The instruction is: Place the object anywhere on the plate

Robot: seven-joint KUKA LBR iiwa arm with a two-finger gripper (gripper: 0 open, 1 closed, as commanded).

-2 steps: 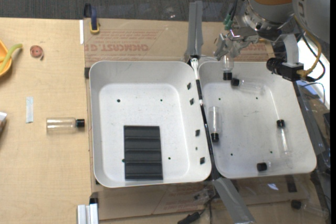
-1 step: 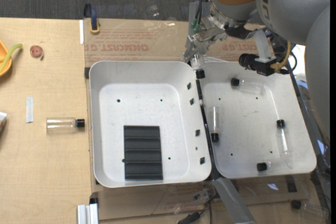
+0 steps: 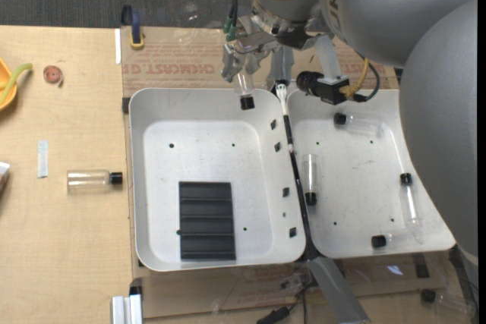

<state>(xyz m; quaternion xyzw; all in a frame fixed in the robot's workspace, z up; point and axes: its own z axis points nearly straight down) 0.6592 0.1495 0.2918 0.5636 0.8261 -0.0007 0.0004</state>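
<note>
A black ridged plate (image 3: 205,221) lies flat in the front of the left bin (image 3: 152,125). My gripper (image 3: 238,74) hangs above the back rim of that bin, near its right corner. It is shut on a clear vial (image 3: 242,87) that points down, black cap (image 3: 247,102) lowest, just over the rim. The plate is well in front of the gripper and a little to its left.
The right bin (image 3: 425,235) holds several clear vials with black caps, among them one at the back (image 3: 348,120) and one by the divider (image 3: 310,177). Another vial (image 3: 91,178) lies on the wooden bench to the left. The arm's grey body covers the upper right.
</note>
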